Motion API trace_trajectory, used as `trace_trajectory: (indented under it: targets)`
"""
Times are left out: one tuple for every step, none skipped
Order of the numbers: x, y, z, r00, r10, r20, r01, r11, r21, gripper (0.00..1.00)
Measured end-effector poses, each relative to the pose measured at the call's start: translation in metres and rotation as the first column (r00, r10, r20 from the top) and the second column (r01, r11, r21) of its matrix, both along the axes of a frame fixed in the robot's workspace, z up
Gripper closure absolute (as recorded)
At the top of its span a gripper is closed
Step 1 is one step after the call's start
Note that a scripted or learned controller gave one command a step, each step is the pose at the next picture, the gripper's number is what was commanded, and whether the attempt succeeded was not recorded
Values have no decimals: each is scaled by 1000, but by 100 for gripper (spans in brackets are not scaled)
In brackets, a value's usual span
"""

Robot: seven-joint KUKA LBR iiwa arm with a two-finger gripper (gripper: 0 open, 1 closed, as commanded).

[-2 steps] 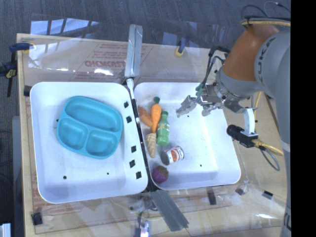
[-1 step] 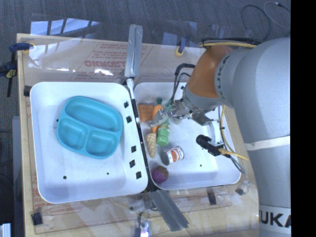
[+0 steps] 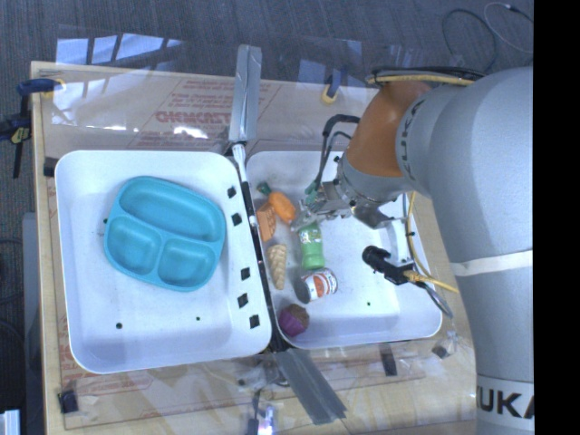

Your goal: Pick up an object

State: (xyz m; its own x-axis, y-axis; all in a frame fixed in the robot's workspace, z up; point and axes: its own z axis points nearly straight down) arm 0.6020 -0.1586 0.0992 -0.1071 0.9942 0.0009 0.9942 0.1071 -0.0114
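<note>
The arm's end effector (image 3: 319, 208) hangs low over toy food clustered in the right bin (image 3: 412, 311), above a green bottle (image 3: 311, 247); its grip cannot be told.

Grey arm (image 3: 471, 198) bent from right, end effector (image 3: 317, 208) lowered

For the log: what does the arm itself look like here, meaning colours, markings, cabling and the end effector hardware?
A bulky light-grey arm with an orange band above the wrist and part of the black KUKA lettering low on its body. Black and yellow cables loop over the wrist. The end effector is small, metallic grey and black.
</note>
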Motion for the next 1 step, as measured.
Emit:
trace_trajectory:
  targets:
    - [8,19,97,994,-108,8,108,994,-1,100]
